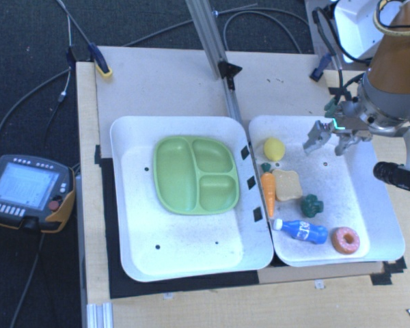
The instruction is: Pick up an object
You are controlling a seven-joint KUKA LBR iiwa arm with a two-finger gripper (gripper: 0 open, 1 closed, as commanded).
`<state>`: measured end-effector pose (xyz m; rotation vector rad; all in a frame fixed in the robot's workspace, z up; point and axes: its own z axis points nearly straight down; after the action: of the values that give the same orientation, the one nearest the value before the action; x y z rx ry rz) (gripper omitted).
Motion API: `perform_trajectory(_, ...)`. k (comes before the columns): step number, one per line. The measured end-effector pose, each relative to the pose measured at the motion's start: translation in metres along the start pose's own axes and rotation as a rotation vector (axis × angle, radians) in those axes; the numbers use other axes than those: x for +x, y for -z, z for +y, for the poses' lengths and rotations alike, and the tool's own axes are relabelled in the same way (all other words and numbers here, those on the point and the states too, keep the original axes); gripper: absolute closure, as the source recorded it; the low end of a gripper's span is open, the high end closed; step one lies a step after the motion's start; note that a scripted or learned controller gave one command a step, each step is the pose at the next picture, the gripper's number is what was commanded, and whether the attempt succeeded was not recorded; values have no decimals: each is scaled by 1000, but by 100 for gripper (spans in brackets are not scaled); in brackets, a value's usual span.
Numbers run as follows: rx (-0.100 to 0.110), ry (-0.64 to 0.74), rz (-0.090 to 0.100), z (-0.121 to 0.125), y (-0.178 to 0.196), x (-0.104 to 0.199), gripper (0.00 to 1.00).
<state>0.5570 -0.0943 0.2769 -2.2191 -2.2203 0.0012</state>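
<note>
In the right bin (389, 214), nearest the camera, the bottle (301, 230) lies with its long axis along the front edge, cap pointing left, beside the donut (346, 240). Behind them sit broccoli (311, 205), bread (287, 184), an upright-lying carrot (268, 192) and a lemon (274, 149). Farther back the gripper (332, 139) hovers with fingers spread, gripping nothing, angled down-left from the right.

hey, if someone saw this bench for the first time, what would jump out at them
Likely the green divided plate, alone in the left bin. Next, the toy food clustered in the right bin: lemon, carrot, blue bottle, pink donut. The open gripper hovers above that bin's far end.
</note>
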Motion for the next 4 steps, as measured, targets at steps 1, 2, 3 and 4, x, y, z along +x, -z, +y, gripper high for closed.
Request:
perform_trajectory(1, -1, 0, 0, 0, 1, 0, 0)
perform_trajectory(2, 3, 0, 0, 6, -46, 7, 0)
perform_trajectory(3, 4, -1, 1, 8, -107, 1, 0)
perform_trajectory(4, 6, -2, 1, -2, -159, -5, 0)
